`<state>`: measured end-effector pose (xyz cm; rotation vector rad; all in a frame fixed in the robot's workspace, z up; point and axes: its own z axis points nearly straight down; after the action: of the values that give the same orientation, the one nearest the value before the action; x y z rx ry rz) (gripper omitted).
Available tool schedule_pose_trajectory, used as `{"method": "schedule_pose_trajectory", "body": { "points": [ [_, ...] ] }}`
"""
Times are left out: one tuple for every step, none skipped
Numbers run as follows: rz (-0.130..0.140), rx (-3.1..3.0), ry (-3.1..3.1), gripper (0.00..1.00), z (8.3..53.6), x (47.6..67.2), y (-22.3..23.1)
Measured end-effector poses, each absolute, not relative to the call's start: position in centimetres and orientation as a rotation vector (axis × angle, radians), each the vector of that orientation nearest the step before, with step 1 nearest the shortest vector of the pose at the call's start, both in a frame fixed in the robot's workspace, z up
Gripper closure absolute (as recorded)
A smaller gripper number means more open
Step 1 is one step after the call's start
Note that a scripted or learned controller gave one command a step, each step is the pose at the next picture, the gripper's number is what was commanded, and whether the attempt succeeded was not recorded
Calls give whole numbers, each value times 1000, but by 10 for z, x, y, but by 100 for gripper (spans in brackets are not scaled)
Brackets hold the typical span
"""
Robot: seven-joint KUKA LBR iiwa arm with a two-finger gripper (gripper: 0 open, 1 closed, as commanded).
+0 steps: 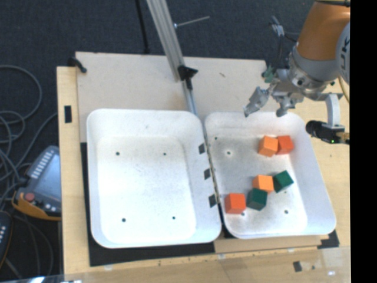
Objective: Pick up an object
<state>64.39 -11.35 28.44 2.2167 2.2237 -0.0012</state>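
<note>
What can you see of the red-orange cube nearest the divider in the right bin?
The small red-orange cube looks matte, like foam or painted wood. It sits flat on the floor of the shallow white right bin, near its front left corner. A dark green cube lies close on its right, possibly touching. Nothing grips it.

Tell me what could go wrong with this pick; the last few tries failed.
1. The blocks sit in touching clusters: an orange block lies against a green one, so the gripper may nudge or grab two.
2. The top pair lies near the right bin's rim, which could block a descent.
</note>
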Motion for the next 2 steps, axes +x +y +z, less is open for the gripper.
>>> {"method": "schedule_pose_trajectory", "body": {
  "points": [
    [-10, 2230, 2220, 0, 153, 567, -164],
    [15, 2204, 2214, 0, 122, 533, -154]
  ]
}}
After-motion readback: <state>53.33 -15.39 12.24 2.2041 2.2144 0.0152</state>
